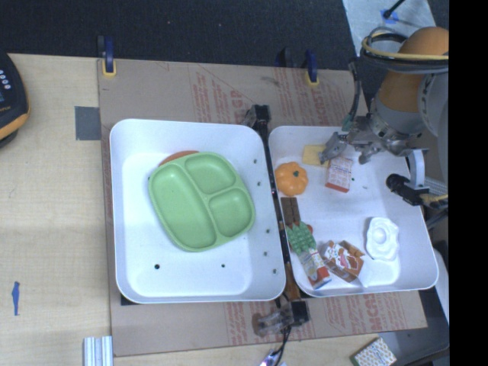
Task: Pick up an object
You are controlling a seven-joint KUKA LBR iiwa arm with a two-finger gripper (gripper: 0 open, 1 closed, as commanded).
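gripper clamped on a small packet over the right bin

at the far left edge of the frame, part of a dark device with an orange rim (9, 97) sits on the wooden bench (53, 227). a grey tape patch (87, 123) lies just left of the cardboard sheet (198, 90) under both bins, and two blue clamps (108, 56) pin that sheet along its top edge.

the left bin (137, 273) fills the centre-left of the frame. a green divided plate (200, 200) rests in its upper middle, with a sliver of something orange-red (180, 155) showing from under its upper edge.

the right bin (412, 258) sits just beside it, centre-right. along its left wall, from top to bottom: a small orange pumpkin (290, 179), a brown stick-like piece (289, 211) below it, and a green-topped tube (306, 252) lying at a slant. near the bottom, a red and white crumpled wrapper (343, 260) touches the tube's lower end. a white fried-egg toy (381, 237) lies to the right, apart from the wrapper. a pale yellow block (312, 155) lies near the bin's upper left corner.

at upper right, the gripper (347, 149) hangs over the top of the right bin, its fingers closed on the upper end of a small white and red packet (338, 175), which hangs tilted just right of the pumpkin. the grey arm with its orange band (415, 59) rises toward the upper right corner.
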